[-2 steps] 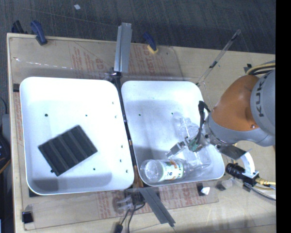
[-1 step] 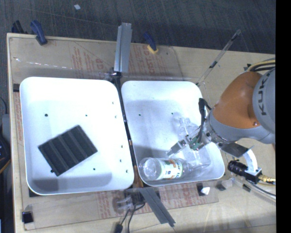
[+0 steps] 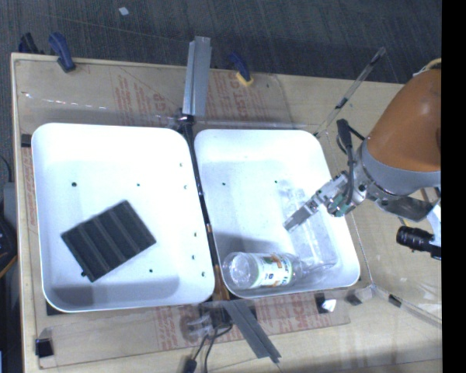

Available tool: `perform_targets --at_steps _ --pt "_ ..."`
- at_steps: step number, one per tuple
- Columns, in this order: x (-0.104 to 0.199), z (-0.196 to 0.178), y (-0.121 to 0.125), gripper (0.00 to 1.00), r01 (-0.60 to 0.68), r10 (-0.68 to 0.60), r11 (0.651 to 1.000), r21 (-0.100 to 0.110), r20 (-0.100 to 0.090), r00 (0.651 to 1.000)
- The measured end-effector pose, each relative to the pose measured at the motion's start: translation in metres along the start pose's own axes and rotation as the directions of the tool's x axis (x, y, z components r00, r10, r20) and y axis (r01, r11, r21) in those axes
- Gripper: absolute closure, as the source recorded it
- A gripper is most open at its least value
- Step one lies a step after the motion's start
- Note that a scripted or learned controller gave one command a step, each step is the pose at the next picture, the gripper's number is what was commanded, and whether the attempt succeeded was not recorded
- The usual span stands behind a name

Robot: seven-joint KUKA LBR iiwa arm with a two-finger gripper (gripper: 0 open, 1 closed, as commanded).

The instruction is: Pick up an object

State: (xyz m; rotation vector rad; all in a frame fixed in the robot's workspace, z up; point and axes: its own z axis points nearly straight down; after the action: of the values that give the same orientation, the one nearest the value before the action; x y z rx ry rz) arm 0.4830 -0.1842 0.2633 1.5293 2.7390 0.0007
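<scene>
Orange-banded grey arm with slim metallic end effector and teal wrist accents.

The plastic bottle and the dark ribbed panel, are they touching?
Apart. The camera view shows the plastic bottle in the right bin, the dark ribbed panel in the left bin.

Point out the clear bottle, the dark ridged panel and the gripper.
clear bottle (image 3: 262,270): camera view, on its labelled middle.
dark ridged panel (image 3: 109,239): camera view, centre of its top face.
gripper (image 3: 297,219): camera view, at its fingertips.
</scene>
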Motion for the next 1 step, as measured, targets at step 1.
perform_targets --at_steps 1 --pt "0.0 0.0001 -0.0001 0.0 0.0 0.0 1.0 0.0 0.0 1.0"
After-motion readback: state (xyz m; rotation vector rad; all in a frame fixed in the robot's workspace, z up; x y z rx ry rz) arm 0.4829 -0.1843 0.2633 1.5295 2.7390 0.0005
